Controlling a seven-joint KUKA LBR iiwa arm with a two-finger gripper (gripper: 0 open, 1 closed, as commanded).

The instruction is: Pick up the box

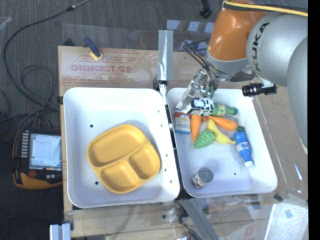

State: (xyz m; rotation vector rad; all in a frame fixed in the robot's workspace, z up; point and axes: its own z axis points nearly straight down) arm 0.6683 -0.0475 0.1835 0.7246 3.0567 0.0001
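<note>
Two shallow white plastic bins sit side by side before you. The left bin (75, 134) holds a yellow moulded tray with three compartments (124, 157), lying flat and well apart from anything you need. Moving right, the right bin (260, 179) is where the clutter is: the small blue-and-orange carton box (182, 123), your target, lies against the bin's left wall near its top corner, just beside an orange toy carrot (196, 127) and a green toy corn cob (204, 139). A round metal can (203, 177) stands alone near the front; a blue bottle (243, 147) lies toward the right wall. The arm's two-finger gripper (192, 98) hangs over the back of the pile, just above the box. Whether it is parted or clenched you cannot tell from here, and nothing is visibly grasped. The box's spot against the wall probably leaves little finger room.
</note>
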